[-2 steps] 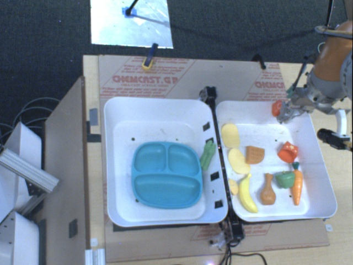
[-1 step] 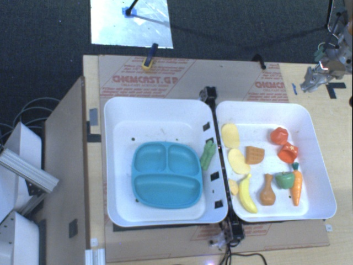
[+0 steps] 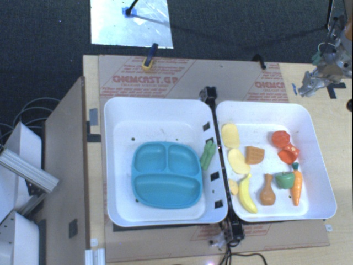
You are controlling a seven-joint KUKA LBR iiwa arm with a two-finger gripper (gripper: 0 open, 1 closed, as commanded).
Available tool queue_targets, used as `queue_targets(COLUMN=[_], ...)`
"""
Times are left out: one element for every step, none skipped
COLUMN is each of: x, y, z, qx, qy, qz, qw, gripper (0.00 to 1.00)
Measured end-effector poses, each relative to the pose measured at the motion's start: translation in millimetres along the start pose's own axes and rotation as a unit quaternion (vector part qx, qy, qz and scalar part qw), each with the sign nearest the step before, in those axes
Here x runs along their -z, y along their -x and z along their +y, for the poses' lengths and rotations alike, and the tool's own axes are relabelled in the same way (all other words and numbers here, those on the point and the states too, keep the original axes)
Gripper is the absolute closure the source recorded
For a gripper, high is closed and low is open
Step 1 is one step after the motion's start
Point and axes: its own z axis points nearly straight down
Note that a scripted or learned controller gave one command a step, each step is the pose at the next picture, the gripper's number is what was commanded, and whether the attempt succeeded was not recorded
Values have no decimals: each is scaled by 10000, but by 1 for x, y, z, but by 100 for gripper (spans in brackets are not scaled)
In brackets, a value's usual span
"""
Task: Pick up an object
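Two-finger metal gripper (image 3: 313, 85) parked up-right of shallow white right bin (image 3: 315, 130), finger state can't tell, nothing visibly held; nearest pick: glossy red plastic pepper (image 3: 284, 146) at bin's upper right, down-left from tool, long axis slanting down-right.

Bright, even overhead light here; the white bins (image 3: 259, 115) almost bleach out and cast thin, soft shadows. Strong glare on the shiny sheet (image 3: 130, 15) up top. Overall soft focus, dark floor grainy.
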Motion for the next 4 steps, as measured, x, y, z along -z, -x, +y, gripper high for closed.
queue_targets(x=[-64, -98, -196, -191], y=[-18, 1, -1, 0], z=[-1, -1, -37, -77], qx=[6, -19, -21, -25], qy=[-24, -14, -45, -27], qz=[11, 1, 18, 10], qw=[10000, 10000, 10000, 10000], gripper=[0, 0, 0, 0])
